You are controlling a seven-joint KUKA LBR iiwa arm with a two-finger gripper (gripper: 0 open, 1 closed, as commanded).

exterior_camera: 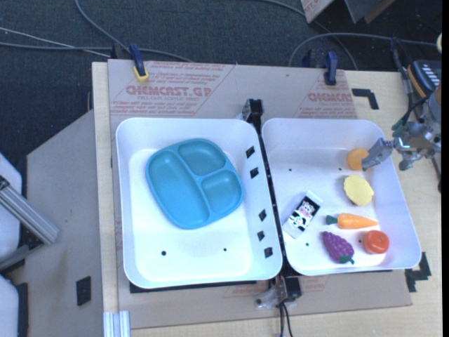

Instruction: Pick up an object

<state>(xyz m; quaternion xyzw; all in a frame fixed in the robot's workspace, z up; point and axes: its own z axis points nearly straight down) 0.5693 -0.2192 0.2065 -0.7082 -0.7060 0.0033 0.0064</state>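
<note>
**End effector poised at the right bin's far edge**

A small round orange plastic fruit [356,159] lies near the right white bin's [309,137] far right rim, close to a yellow lemon-shaped toy [358,189]. The end effector [393,153] hangs just beside the orange fruit, fingers spread, gripping nothing, probably lining up a grasp. A blue divided plastic plate [194,182] fills the left white bin [133,209].

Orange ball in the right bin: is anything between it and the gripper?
Nothing visible. The gripper sits at the right bin's far right side, right beside the orange ball. The yellow lemon lies nearer the camera, off that line.
</note>
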